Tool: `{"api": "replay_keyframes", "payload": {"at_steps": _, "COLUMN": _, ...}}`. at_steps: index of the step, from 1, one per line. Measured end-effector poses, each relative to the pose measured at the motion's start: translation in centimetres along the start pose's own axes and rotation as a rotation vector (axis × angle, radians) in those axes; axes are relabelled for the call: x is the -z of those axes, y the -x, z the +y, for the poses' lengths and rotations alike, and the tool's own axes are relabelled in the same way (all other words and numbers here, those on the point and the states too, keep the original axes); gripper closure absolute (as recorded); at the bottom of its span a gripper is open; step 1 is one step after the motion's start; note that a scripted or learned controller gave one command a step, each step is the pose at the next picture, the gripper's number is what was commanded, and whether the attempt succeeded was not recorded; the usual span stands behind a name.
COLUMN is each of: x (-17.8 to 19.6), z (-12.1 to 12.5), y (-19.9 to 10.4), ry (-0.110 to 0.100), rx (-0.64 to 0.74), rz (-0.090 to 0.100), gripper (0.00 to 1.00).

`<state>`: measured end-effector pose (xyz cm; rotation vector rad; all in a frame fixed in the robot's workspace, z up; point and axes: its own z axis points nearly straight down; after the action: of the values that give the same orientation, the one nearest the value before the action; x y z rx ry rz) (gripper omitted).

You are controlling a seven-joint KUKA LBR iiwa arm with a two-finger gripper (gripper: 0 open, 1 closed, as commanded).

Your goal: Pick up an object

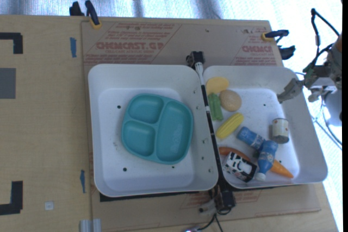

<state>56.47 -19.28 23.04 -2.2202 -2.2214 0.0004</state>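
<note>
Nothing lifted yet: grey two-finger claw point(298, 88) hangs at the right white plastic bin's point(311, 141) two-o'clock rim, grip unreadable, nothing visibly held, while the yellow plastic corn cob point(230, 125) and neighbouring toys lie inside, unpicked.

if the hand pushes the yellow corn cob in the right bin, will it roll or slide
The corn cob looks rounded and elongated, so a push across its length would probably roll it. It looks like a plastic toy, likely light and stiff. The green vegetable and a blue bottle lie close by, so it may bump them.
</note>
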Motion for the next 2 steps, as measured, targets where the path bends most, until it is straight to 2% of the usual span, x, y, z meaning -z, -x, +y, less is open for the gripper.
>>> {"api": "replay_keyframes", "payload": {"at_steps": 1, "x": -5.1, "z": -4.8, "y": -2.0, "ry": -0.001, "rx": 0.467, "rz": 0.001, "gripper": 0.0}}
{"api": "replay_keyframes", "payload": {"at_steps": 2, "x": -14.3, "z": -5.3, "y": -5.2, "ry": 0.004, "rx": 0.536, "rz": -0.002, "gripper": 0.0}}
